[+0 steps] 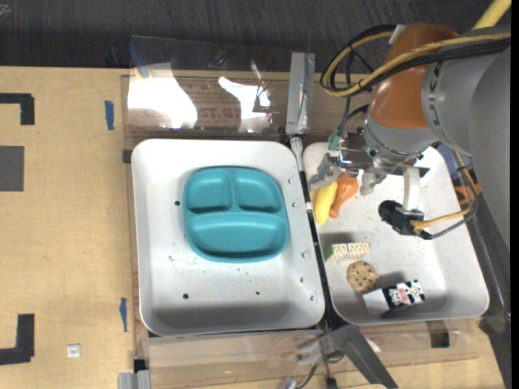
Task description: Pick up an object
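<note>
On the tan counter (65, 241), your gripper (350, 177) hangs over the right white bin (454, 250); its grasp is unclear. The yellow-and-orange toy (332, 197) lies just beneath it, long axis running near-left.

A robotics lab: white bins (154, 217) on a taped plywood bench (57, 217), cabled arm (413, 96) overhead.

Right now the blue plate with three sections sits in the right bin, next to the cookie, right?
Not quite. The camera view shows the blue plate in the left bin. The cookie lies in the right bin.
</note>
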You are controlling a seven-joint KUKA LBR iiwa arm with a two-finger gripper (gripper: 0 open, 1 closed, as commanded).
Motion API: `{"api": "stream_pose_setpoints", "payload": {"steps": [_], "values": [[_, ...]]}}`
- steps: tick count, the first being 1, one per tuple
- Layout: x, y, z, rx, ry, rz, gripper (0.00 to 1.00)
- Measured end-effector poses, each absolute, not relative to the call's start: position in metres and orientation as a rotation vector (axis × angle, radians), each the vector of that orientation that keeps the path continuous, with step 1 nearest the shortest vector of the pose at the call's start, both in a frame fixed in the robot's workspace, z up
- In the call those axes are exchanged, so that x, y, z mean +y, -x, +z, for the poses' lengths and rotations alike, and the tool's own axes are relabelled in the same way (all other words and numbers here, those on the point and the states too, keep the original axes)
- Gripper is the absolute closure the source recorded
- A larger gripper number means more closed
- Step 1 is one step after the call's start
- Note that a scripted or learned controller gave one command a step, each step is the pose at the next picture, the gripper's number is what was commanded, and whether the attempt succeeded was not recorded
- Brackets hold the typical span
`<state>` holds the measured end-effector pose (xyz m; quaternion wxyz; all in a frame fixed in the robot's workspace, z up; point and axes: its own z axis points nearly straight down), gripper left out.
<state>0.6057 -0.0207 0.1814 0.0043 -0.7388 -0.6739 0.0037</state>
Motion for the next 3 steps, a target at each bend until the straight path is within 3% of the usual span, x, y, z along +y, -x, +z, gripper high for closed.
{"api": "stream_pose_setpoints", "payload": {"steps": [1, 2, 3], "values": [[-0.008, -0.589, 0.181, -1.865, 2.522, 0.011, 0.0], [-0.049, -0.537, 0.181, -2.132, 2.299, 0.009, 0.0], [-0.044, -0.59, 0.181, -2.312, 2.124, 0.004, 0.0]]}}
